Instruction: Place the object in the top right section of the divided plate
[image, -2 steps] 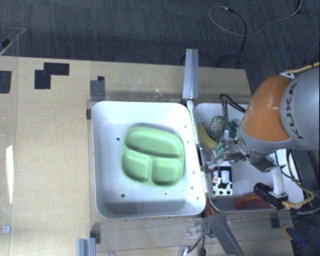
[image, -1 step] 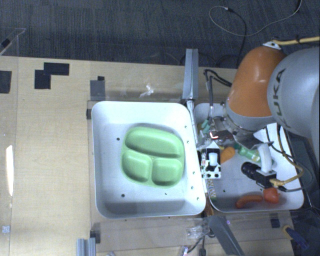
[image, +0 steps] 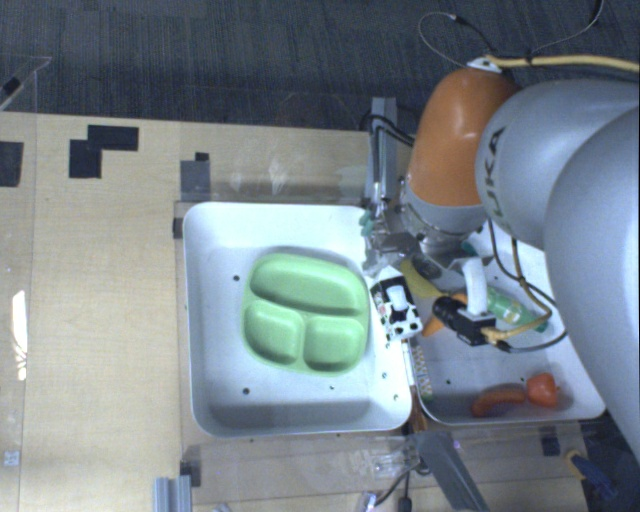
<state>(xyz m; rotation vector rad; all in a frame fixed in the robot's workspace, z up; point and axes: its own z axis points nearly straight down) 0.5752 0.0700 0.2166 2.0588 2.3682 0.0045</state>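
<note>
Arm (image: 560, 170), grey with an orange band and partly readable KUKA lettering, reaches from the right over a pale wooden desk (image: 90, 330) bearing two white bins. The left bin (image: 215, 400) holds a green divided plate (image: 305, 310). The claw (image: 385, 260) hangs just beside the plate's top right section; how far it is spread cannot be told. A red sausage-shaped object (image: 497, 400) lies in the right bin (image: 455, 385).
</note>
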